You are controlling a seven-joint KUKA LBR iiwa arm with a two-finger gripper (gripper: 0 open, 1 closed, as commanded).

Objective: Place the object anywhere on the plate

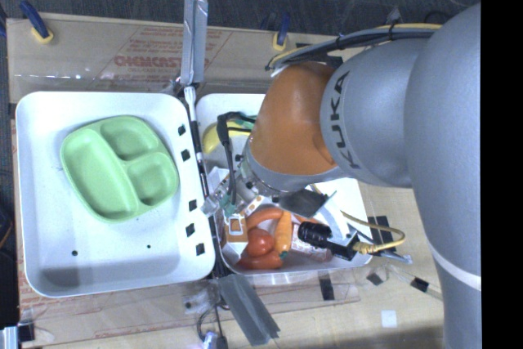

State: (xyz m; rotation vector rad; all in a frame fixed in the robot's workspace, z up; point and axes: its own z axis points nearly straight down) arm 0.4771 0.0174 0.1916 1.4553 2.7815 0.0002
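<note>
Plate (98, 176), pale green, three shallow compartments

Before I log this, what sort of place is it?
Likely a robot lab bench: a KUKA arm over one white bin of toy-like food, a green divided plate in the other bin.

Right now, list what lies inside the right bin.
In the right bin, a red toy and an orange piece lie at the near end; a yellow thing peeks out by the far left corner. The arm covers the middle, so anything there is hidden.
</note>
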